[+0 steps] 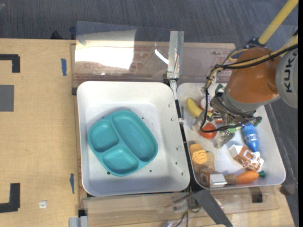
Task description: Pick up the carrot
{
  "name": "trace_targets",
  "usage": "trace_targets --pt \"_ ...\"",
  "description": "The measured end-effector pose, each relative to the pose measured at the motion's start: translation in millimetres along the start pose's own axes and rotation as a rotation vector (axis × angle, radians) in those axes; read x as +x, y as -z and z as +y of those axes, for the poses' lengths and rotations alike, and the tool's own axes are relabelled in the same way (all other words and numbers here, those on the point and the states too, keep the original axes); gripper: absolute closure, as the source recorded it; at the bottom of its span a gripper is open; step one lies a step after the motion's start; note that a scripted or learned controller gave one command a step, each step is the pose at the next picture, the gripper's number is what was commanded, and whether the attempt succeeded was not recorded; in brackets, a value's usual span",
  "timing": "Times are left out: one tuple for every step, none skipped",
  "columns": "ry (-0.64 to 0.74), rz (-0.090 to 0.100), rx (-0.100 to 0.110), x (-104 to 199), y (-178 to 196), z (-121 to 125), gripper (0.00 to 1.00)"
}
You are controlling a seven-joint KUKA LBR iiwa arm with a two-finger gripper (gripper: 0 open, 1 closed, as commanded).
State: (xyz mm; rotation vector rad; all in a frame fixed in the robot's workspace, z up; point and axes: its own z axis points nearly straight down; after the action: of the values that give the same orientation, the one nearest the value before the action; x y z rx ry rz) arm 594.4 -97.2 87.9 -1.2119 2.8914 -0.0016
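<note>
The carrot (pixel 246 177), orange with a small green top pointing right, lies along the front wall of the right bin (pixel 276 148). My gripper (pixel 221 137) hangs low over the middle of that bin, under the orange wrist band (pixel 251 77) and a tangle of cables. It is up and to the left of the carrot, clearly apart from it, and I see nothing held in it.
Around the gripper lie a banana (pixel 193 107), a red item (pixel 208 131), a blue bottle (pixel 250 136), a white and orange carton (pixel 247 158), a yellow snack (pixel 200 154) and a brown and white piece (pixel 211 178). A teal divided plate (pixel 123 141) sits in the left bin (pixel 90 96).
</note>
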Motion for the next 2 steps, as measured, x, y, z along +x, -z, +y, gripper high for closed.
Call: trace_targets --pt "-0.002 -0.01 0.007 -4 13 -1 1.0" --pt "-0.047 -0.009 0.005 -79 102 36 1.0"
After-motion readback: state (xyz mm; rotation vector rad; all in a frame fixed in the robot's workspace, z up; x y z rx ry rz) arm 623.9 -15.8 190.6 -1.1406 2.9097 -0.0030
